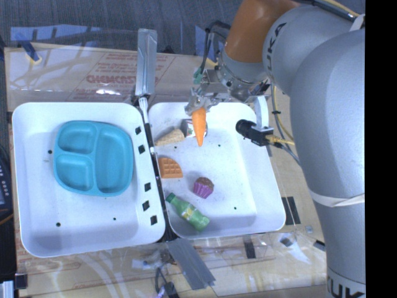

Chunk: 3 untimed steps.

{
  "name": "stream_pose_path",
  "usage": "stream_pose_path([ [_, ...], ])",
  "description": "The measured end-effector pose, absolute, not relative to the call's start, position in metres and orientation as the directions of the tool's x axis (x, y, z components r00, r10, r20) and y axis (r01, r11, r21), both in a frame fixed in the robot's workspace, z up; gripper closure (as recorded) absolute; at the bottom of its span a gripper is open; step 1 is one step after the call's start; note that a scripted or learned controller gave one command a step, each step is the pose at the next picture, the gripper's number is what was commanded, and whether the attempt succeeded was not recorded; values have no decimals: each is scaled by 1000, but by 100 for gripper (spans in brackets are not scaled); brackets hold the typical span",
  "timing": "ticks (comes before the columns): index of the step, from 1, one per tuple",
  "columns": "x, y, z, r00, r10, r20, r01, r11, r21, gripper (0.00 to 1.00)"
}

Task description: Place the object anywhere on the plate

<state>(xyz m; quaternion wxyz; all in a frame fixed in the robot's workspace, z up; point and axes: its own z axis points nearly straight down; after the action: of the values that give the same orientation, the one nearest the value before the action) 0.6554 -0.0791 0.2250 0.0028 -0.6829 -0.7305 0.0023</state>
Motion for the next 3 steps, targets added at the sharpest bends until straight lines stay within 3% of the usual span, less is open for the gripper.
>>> stream_pose_path([
  [1,657,-11,233,-217,976,1,976,217,-6,100],
  [2,657,-11,233,-217,976,1,976,217,-6,0],
  [3,657,-11,241,-221,975,1,975,221,-10,100],
])
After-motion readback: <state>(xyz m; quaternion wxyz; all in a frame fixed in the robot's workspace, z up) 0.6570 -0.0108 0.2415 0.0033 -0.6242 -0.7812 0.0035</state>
